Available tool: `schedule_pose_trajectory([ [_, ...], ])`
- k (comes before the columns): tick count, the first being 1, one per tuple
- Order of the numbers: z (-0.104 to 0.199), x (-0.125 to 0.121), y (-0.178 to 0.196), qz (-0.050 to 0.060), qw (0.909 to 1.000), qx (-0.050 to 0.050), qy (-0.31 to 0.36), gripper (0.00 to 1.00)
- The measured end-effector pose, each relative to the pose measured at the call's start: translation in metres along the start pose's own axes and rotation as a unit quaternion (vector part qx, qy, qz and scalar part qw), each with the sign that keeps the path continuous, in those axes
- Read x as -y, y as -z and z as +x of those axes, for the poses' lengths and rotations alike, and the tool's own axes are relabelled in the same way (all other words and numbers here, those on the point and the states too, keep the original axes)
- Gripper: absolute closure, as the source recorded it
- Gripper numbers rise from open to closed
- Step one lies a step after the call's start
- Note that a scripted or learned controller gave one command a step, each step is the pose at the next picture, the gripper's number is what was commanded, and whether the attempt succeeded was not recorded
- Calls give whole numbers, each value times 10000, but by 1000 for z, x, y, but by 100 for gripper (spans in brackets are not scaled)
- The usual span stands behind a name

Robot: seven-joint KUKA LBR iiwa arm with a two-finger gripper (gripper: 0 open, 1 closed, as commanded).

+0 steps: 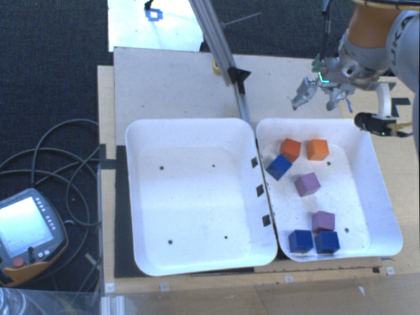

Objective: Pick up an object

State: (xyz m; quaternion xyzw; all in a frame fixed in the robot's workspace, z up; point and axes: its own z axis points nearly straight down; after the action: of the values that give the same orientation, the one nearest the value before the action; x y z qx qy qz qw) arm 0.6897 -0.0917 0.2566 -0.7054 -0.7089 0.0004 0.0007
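Two blue blocks, one [301, 241] touching the other [327, 242], sit side by side at the near edge of the right bin [380, 195], far below the gripper [320, 97] in the picture. Just behind them is a purple block [323, 220], touching the blue one on the right. Another purple block [307, 184] lies alone in the middle of that bin, below the gripper.

Closer to the gripper, near the far wall of the right bin, are 2 orange blocks. One is reddish orange [291, 149] and the other is lighter orange [317, 149]. They are near each other but apart. A 3rd blue block [279, 167] sits just beside the reddish one, close to the wall between the bins.

The gripper hangs over the bare bench [170, 84], just past the far rim of the right bin, up above the orange blocks. Its 2 fingers [302, 98] look spread apart, with nothing between them, but they are small and a bit blurry. A small green light glows on it.

The left bin [134, 176] is off to the gripper's lower left. A handheld screen [26, 231] with grey cables lies on the dark floor, far to the left
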Motion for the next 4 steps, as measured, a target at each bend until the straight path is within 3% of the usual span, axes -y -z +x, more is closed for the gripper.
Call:
schedule_pose_trajectory([
  [1,0,-1,3,-19,10000,7,4,0],
  [4,8,10,-165,9,10000,2,-7,0],
])
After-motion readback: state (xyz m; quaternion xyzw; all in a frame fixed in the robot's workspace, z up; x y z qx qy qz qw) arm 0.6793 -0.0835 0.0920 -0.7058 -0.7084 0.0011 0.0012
